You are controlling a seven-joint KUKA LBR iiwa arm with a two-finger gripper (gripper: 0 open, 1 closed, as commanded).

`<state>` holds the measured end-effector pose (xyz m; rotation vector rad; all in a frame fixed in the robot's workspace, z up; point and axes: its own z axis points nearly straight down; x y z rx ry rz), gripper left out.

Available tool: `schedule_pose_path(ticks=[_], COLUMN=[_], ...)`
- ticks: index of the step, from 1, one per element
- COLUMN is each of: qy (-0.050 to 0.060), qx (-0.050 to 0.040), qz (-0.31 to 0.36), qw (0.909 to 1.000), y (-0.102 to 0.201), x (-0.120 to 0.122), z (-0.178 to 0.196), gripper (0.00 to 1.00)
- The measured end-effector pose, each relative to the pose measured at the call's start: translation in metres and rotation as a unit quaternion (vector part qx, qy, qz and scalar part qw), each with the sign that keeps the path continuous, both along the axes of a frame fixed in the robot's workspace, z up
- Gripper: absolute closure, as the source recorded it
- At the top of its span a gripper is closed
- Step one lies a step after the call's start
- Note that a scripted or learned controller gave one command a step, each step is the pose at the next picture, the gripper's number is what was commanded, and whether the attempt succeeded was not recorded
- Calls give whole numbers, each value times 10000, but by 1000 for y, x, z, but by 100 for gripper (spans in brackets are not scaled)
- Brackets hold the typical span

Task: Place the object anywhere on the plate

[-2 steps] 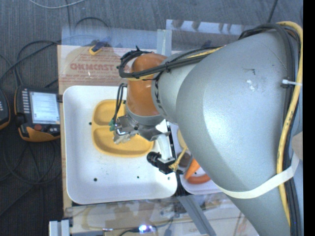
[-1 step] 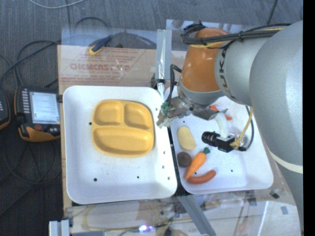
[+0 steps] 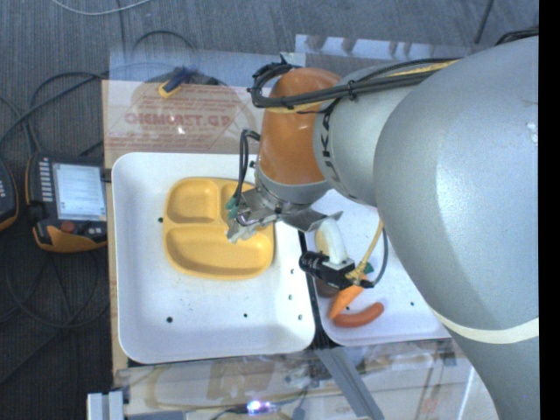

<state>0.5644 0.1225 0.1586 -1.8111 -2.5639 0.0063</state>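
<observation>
A yellow plate (image 3: 206,234) with three compartments lies in the left white bin (image 3: 149,322). My gripper (image 3: 238,224) hangs over the plate's right side, near the ridge between its compartments. A small greenish bit shows at the gripper's tip; what it is cannot be made out. The big grey arm with its orange band (image 3: 293,138) covers the plate's far right corner and much of the right bin.
The right bin (image 3: 402,326) holds an orange carrot-shaped piece (image 3: 346,298), a red sausage-shaped piece (image 3: 357,316) and a pale cream object (image 3: 330,235). A handheld pendant (image 3: 70,201) lies off the bench at the left. Bare bin floor lies in front of the plate.
</observation>
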Motion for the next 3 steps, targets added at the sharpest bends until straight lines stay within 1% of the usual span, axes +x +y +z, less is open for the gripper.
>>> schedule_pose_path(ticks=[1, 2, 3], qy=[-7, -7, -7], qx=[1, -1, -13], qz=[-688, -688, -711], qw=[9976, 9976, 9975], y=[-3, -3, -58], x=[-14, -14, 9], z=[22, 22, 24], gripper=[100, 0, 0])
